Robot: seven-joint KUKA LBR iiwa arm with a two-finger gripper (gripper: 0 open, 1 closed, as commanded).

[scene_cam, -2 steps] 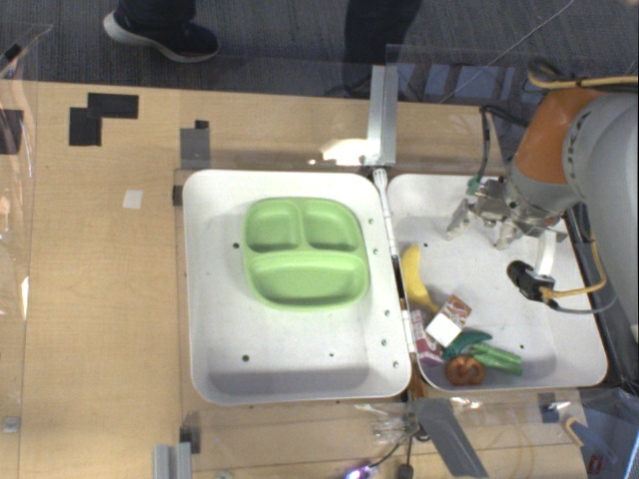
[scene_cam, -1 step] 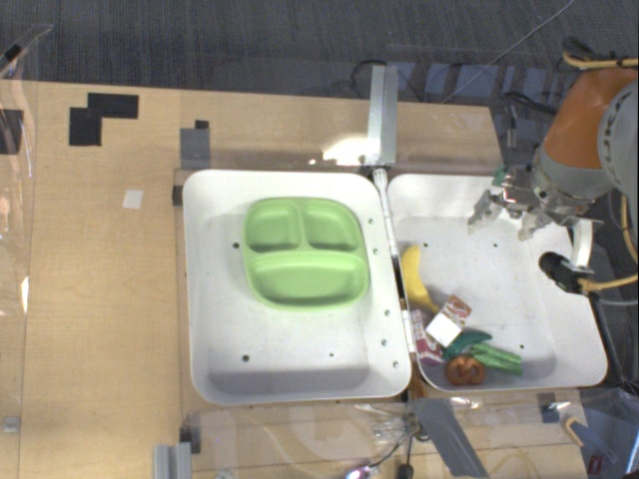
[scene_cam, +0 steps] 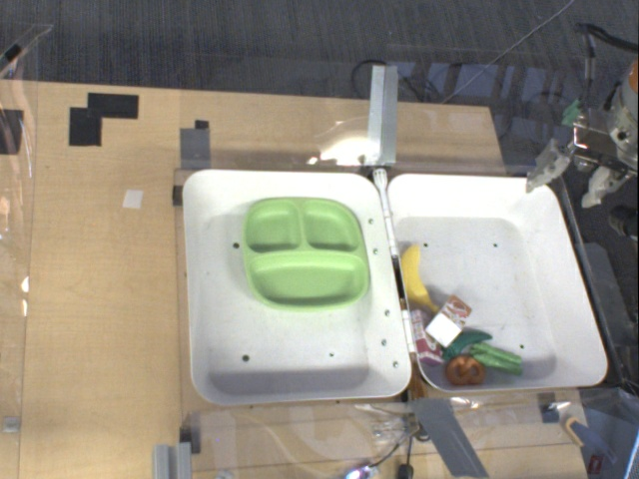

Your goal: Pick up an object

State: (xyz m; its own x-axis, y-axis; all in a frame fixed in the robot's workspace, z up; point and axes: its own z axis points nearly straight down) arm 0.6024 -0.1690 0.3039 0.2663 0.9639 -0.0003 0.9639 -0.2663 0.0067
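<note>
Landmark: the right bin (scene_cam: 499,218), white and shallow, sitting on the surface (scene_cam: 100,297) beside the left bin (scene_cam: 215,267).
Pincer: the pincer (scene_cam: 577,173) hangs just past the right bin's far right corner, over the rim or outside it; two pale fingers point down with a clear gap between them, so it looks spread wide, and nothing sits in that gap.
Things to pick: all bunched in the right bin's near left corner: a banana (scene_cam: 414,279), a small packet (scene_cam: 446,319), a green vegetable (scene_cam: 487,352) and a small reddish fruit (scene_cam: 465,370).
Direction from pincer: the bunch lies diagonally across the right bin, at the opposite corner from the pincer.
Long axis: the banana runs along the right bin's left wall, far to near; the green vegetable lies crosswise to it.
Edges: the banana hugs the left wall, so I judge one finger would have little room there; the reddish fruit sits close to the near wall.
Open room: the middle and far part of the right bin are bare, a free path for the crossing.
Left bin: holds a green divided plate (scene_cam: 305,252), well apart from the bunch.
</note>
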